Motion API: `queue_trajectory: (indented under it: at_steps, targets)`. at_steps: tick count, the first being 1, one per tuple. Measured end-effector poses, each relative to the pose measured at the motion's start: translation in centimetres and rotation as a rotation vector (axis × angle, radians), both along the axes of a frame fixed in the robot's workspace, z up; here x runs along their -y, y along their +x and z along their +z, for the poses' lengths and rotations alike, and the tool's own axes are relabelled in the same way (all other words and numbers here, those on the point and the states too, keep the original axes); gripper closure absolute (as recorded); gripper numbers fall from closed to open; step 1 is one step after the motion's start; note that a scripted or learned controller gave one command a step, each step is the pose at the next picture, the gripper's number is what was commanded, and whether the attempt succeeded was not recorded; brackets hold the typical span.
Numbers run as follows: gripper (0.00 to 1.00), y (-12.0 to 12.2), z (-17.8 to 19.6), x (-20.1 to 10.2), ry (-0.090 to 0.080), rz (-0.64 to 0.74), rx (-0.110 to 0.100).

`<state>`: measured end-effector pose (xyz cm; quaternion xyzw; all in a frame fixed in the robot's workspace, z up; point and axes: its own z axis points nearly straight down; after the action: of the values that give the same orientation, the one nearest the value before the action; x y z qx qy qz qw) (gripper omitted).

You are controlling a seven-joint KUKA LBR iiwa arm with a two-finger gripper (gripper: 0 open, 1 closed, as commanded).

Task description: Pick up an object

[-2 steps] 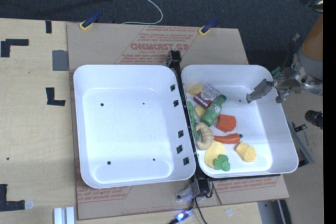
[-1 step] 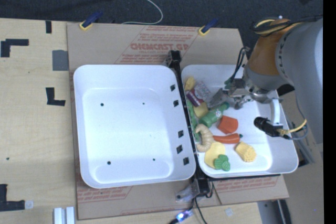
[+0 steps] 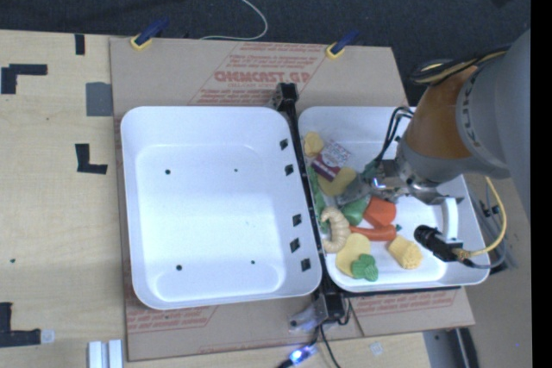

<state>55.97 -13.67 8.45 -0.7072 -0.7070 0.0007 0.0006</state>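
Observation:
My gripper [image 3: 360,192] reaches down into the right bin [image 3: 461,276], among a pile of toy food. It sits right over a green piece [image 3: 350,211], with an orange piece [image 3: 380,210] to its right and a yellow piece [image 3: 341,179] to its left. A red carrot-like piece [image 3: 376,231] lies just below. Nothing is visibly lifted.
Other items in the right bin: a beige ring [image 3: 336,225], a yellow chunk [image 3: 351,250], a green lump [image 3: 365,270], a corn-like piece [image 3: 404,252], a printed packet [image 3: 333,154]. The left bin [image 3: 138,134] adjoins it. Cables run by the arm's wrist [image 3: 448,224].

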Motion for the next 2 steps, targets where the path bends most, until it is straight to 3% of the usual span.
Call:
queue_trajectory:
  at_steps: [1,2]
  targets:
    - [1.00,0.2,1.0,0.1,-0.001,0.001,0.002]
    - [1.00,-1.1,5.8,0.8,0.000,0.000,0.002]
